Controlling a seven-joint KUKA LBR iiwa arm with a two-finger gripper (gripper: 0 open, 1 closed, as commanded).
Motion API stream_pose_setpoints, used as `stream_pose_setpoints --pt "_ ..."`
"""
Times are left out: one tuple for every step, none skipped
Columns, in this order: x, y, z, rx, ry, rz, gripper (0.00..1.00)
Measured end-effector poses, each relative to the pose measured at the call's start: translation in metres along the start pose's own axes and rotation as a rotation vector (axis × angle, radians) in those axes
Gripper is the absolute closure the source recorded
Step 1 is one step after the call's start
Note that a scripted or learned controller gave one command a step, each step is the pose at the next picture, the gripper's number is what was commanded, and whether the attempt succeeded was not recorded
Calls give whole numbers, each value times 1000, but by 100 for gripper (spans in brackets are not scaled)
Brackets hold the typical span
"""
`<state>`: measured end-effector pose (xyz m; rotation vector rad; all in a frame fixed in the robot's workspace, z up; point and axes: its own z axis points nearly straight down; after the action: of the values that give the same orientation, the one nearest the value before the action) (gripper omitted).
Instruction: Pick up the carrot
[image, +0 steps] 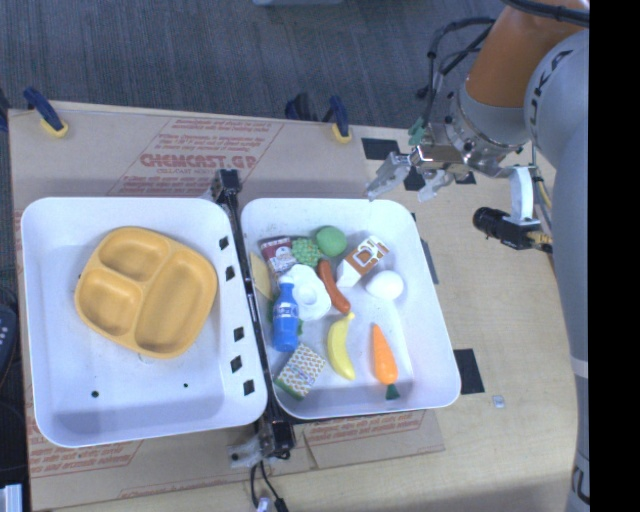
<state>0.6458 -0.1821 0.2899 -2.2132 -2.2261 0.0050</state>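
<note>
the carrot (383, 355) lies in the right bin (432, 340), near that bin's front right corner, its orange body pointing away from the front wall and its green stub end toward it. nothing is gripping it. a banana (342, 347) lies just beside the carrot on the side toward the divider between the bins, and a white egg (384, 286) sits past the carrot's tip toward the bin's back wall. further from the carrot, a blue bottle (286, 317) stands near the divider, a small green and white carton (300, 371) lies by the front wall, and a green round vegetable (330, 240) and a brown and white box (366, 256) rest near the back wall. a second, thinner orange-red piece (334, 288) lies between the bottle and the egg.

the gripper (405, 182) hangs outside the right bin, just beyond its back right corner, well apart from the carrot. its fingers are spread apart with nothing between them.

the left bin (50, 330) holds a yellow divided plate (147, 291).
</note>
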Motion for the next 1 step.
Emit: stream_pose_setpoints --pt "-9 -68 158 3 2 89 0"
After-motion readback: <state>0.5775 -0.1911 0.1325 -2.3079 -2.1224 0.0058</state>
